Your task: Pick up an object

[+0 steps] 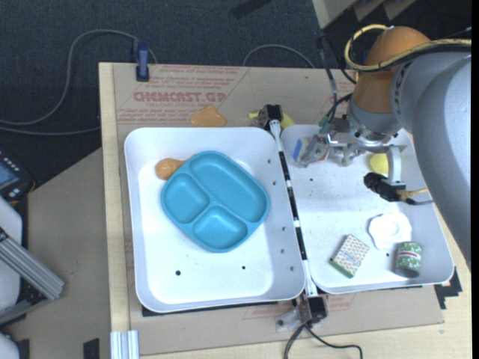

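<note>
Several small things lie in the right bin (441,264), so the gripper (334,149), fingers unclear at its far edge, should drop squarely over the blue piece (298,150).

A tan bench (112,200) carries two shallow white bins side by side, the left bin (150,275) touching the right bin (329,200). An orange piece (207,116) lies behind them.
</note>
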{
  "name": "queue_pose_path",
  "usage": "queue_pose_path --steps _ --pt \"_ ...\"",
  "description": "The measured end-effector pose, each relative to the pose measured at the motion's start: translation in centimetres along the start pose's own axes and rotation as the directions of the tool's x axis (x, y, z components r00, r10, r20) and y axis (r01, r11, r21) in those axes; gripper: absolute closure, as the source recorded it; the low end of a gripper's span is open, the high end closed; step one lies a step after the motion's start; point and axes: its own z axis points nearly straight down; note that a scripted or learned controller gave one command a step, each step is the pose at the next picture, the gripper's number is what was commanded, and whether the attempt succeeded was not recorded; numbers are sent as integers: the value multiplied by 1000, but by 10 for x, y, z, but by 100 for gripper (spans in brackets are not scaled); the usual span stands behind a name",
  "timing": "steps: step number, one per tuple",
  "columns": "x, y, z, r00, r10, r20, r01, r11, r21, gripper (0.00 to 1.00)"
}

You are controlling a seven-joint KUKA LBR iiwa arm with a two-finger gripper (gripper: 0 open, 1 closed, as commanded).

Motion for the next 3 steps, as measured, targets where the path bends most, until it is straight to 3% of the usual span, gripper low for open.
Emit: queue_pose_path --steps 3 --pt "2 0 0 1000 1 2 -1 1000 0 0"
